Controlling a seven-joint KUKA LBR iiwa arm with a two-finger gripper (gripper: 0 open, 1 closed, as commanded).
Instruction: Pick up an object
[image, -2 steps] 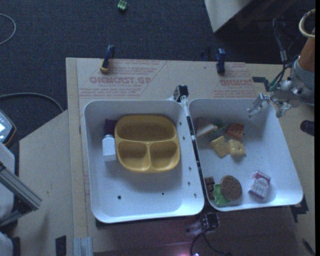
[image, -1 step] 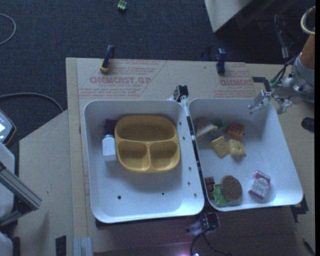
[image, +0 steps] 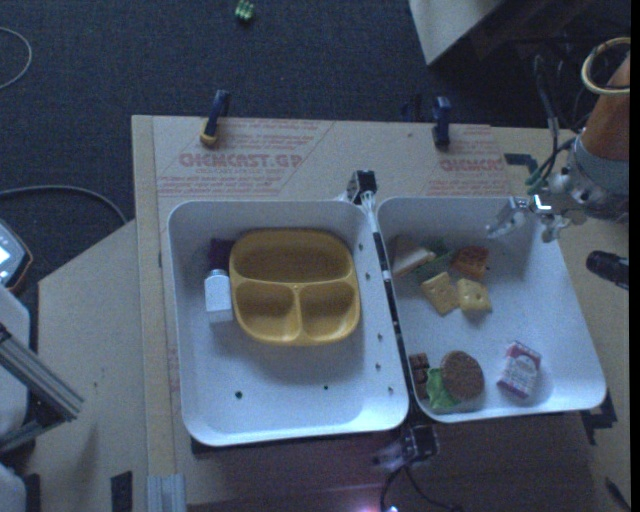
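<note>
Your gripper (image: 524, 218) hovers over the right bin's (image: 570, 300) far edge.
Its fingers look spread wide, gripping nothing.

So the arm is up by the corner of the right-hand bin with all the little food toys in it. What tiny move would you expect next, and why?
Probably a short move inward and down toward the yellow cheese pieces. The gripper hangs over the right bin's far corner with nothing between its fingers, and the nearest toys lie just below and left of it in the picture.
</note>
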